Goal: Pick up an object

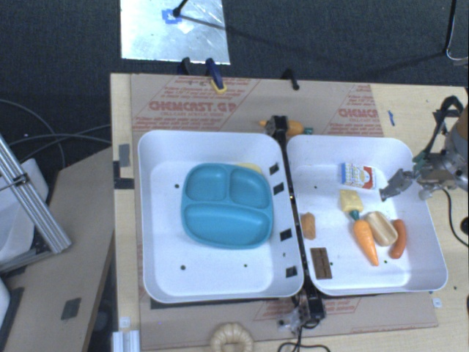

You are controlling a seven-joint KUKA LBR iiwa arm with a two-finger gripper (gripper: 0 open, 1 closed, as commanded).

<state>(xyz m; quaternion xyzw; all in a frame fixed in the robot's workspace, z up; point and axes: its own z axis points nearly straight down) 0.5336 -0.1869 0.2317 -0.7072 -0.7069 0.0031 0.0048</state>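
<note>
- Dark carpet surrounds the tabletop [410,105], which is covered by printed cardboard and bears two white bins clipped together down the middle.
- Beyond the far edge, a shiny metal sheet [174,19] lies on the floor; cables and an aluminium frame stand at the left.
- Left bin [157,270] holds a blue divided plate [226,204] with something pale yellow peeking out behind it.
- Right bin [432,270] holds the candidates: a small carton [357,174], a yellow block [350,200], a carrot [366,241], a bun [380,227] touching a sausage [398,239], a small roll [308,225] and a brown bar [321,262] near the divider.
- The gripper [388,188] hangs over the right bin, near the carton, nothing between its fingers; whether it is open or closed I cannot tell.
- To do the step well, I would choose a lone piece such as the carton, which lies apart from the cluster, centre over it, and descend straight.
- Carrot, bun and sausage lie crowded, so a grab there risks nudging neighbours.
</note>
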